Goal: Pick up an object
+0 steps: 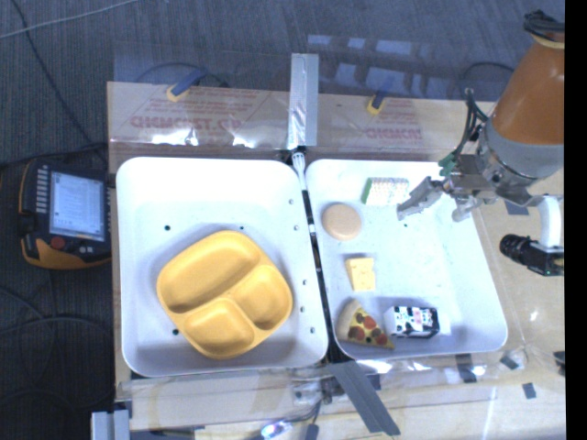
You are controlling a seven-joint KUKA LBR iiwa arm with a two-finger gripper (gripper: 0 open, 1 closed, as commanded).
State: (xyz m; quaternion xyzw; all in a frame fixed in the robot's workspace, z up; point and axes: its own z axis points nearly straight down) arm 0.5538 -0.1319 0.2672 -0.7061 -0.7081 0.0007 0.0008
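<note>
Spread wide and holding nothing, the two-finger claw [438, 202] hangs over the right white bin [477, 273] at its 1 o'clock corner. Left white bin [138, 200] holds a big yellow three-section plastic plate [225, 291]. In the right bin: green-edged white mesh pad [385, 191] at 11 o'clock just beside the claw, tan round disc [343, 220], pizza-slice toy [364, 327] at 7 o'clock, black-and-white printed packet [413, 321], small yellow block [361, 273] near centre-left

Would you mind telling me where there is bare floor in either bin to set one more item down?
Left bin: bare strip behind the yellow divided plate. Right bin: open floor right of the cheese block, ahead of the gripper. Crowded along its left and near side: cookie, pizza slice, small carton.
</note>
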